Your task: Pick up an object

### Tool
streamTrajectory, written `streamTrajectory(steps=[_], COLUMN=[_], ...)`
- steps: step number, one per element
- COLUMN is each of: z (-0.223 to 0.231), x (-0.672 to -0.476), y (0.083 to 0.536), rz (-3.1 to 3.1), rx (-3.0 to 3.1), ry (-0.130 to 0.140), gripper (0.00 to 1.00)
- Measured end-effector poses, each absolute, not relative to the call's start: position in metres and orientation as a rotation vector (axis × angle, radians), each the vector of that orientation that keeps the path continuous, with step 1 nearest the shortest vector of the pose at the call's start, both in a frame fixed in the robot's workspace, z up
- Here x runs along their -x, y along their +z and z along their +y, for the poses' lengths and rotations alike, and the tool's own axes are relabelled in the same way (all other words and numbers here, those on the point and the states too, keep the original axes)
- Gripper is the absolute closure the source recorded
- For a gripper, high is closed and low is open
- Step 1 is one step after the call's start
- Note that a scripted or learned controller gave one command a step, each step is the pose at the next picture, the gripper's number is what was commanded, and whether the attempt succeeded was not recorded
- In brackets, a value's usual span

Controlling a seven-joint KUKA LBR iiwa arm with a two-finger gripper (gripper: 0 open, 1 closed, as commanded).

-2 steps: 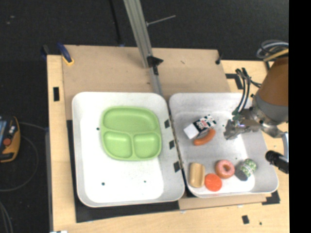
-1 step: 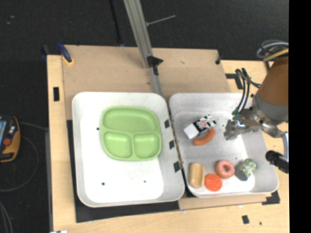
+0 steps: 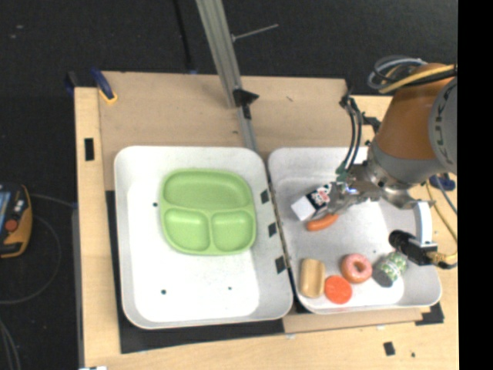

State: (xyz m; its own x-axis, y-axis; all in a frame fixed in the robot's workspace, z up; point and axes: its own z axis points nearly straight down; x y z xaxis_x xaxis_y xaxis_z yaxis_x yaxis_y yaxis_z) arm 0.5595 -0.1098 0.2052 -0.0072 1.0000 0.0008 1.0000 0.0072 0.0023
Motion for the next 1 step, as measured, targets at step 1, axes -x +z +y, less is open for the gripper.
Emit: streamTrajectory(steps=[1], z=[-0.0578], x=[-0.584], y=[0.2219], rz=[2.228], rx=[-2.212], ry=[0.005], gripper=[1.0])
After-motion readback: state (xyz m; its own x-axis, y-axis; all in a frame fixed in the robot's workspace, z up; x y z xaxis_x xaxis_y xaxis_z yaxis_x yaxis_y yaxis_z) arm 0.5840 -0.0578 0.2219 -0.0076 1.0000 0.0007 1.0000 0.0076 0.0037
